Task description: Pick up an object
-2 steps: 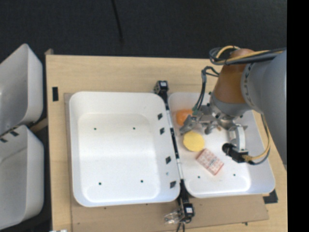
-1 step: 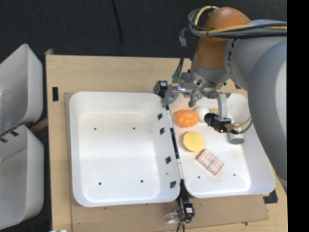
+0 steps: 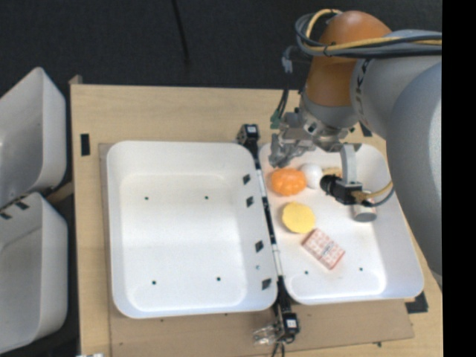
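We see the hand (image 3: 286, 153) at the upper right, just above the orange ball (image 3: 286, 181). We cannot tell its grip.

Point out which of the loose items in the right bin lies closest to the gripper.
The round orange ball, just below the gripper at the bin's upper left. The flat yellow disc and the pink patterned rectangular block lie farther down the bin.

Pale wooden surface (image 3: 178, 110) under even overhead light. Dark carpeted floor (image 3: 149, 28) beyond its far edge. Two white moulded containers (image 3: 30, 199) stand at left.
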Robot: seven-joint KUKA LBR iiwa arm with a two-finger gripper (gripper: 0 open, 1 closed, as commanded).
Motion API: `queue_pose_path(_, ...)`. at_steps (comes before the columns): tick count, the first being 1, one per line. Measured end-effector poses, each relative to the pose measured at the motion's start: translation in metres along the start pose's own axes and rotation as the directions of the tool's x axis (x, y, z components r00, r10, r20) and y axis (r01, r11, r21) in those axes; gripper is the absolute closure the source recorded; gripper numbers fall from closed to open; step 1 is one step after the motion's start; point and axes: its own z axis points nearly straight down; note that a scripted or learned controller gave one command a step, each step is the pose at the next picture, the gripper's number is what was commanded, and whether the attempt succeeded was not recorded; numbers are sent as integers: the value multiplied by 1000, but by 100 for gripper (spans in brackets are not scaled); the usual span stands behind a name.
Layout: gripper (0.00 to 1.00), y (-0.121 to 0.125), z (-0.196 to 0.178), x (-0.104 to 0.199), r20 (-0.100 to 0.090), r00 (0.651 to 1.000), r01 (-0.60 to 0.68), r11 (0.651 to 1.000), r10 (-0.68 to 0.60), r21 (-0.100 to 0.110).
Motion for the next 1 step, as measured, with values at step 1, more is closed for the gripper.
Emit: queue_pose_path(1,100,-59,-107,-14,0,1000,-5,1000,5,-6)
